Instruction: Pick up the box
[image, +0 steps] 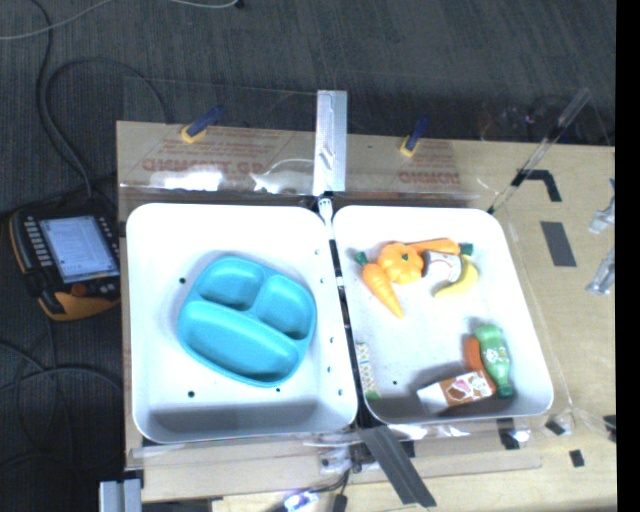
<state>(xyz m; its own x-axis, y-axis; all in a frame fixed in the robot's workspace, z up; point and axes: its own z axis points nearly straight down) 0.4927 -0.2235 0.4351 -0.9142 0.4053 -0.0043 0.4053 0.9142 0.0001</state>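
White right bin (520, 300) holds box (458, 390), lying flat at near wall, touching green bottle (494, 358); crowded spot, awkward grab likely. Carrot (385, 285), banana (455, 283) near far side. Blue tray (248, 318) fills left bin (150, 300). Jaws' state: cannot tell.

This is a robotics lab: a wooden bench (560, 300) stands on dark carpet, with two white bins (330, 300) clamped side by side, a teach pendant (65, 255) lying on the floor, loose cables (70, 90) trailing around, and clear plastic guards at the bench edges.
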